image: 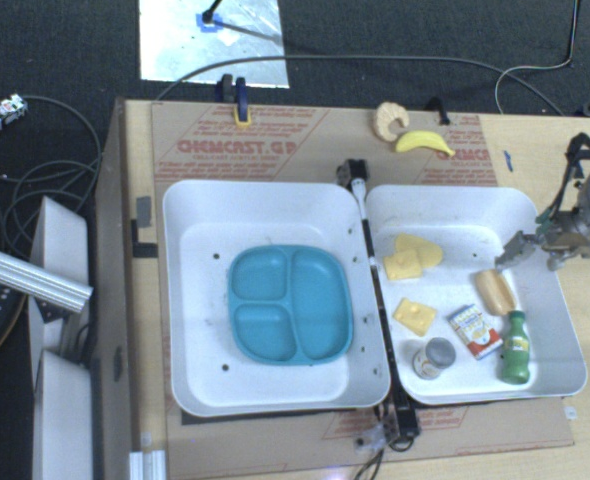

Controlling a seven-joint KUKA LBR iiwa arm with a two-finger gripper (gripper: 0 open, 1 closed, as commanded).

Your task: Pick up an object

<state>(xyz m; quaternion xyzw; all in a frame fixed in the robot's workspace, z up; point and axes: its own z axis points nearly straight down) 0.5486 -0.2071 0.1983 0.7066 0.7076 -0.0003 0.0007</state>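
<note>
**Pincer hovers at the right bin's edge, over the bread roll**

Nearest the camera, along the front of the right bin [550,378], lie a small grey tin can [434,356] on its side, a red, white and blue carton [474,330] and a green bottle [514,347] with a white label, lying with its cap pointing away. The carton sits between can and bottle, close to both. Just behind the can is a yellow wedge of cheese [414,315] with holes. Behind the carton, touching or nearly touching it, is a tan bread roll [494,291], oblong and lying at a slant. Farther back is a larger pale yellow piece [411,257], lumpy in outline, near the divide between the bins.

The left bin [190,268] holds a blue sectioned plate [290,302] with three compartments, lying flat near its centre.

The pincer [515,248] reaches in from the right, just behind the roll and above the bin's right part. Its grey finger [518,245] points down and leftward; whether the fingers are spread or pressed together I cannot tell, and nothing is seen between them. The arm [585,218] stretches off to the right over the bin's rim.

Beyond the bins, on the tabletop [275,143], lie a yellow banana [424,142] and a pale, rounded object [390,120] just beside it.
</note>
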